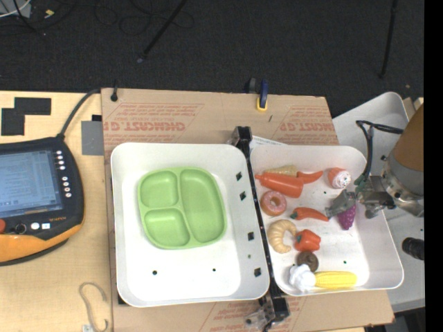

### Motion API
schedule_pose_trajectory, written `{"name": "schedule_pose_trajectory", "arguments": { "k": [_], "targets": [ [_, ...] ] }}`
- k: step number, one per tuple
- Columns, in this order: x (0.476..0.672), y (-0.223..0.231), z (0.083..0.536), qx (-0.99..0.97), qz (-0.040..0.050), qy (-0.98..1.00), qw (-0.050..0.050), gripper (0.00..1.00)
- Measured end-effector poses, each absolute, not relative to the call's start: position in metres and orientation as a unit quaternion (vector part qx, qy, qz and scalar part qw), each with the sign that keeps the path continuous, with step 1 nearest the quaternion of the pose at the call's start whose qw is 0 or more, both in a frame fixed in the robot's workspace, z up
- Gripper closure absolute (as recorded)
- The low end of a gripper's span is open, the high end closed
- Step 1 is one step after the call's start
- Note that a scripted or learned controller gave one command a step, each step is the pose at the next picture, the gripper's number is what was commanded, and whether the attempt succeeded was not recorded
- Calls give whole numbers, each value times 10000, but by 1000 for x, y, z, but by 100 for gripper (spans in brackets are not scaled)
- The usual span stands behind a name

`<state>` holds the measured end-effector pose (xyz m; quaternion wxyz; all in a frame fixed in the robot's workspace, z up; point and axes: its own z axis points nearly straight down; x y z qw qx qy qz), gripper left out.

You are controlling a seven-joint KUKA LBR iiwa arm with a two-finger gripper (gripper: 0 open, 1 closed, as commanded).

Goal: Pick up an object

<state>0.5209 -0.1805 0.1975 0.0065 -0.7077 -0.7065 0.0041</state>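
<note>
So far nothing is lifted: the hand (344,204) hangs low over the right bin (377,258), fingers spread, beside the purple toy (347,217)

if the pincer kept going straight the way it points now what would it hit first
Probably the small orange-red pepper. The pincer points leftward over the right bin, and that pepper lies just ahead of its tip. The purple toy sits beside it rather than ahead. Height above the toys is unclear.
</note>
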Motion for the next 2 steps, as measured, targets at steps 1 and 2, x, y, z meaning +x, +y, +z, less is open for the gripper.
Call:
{"name": "schedule_pose_trajectory", "arguments": {
  "k": [1,2],
  "targets": [
    [524,-181,204,-7070,5,-7072,6,0],
    [527,-170,147,-7069,14,-7073,35,0]
  ]
}}
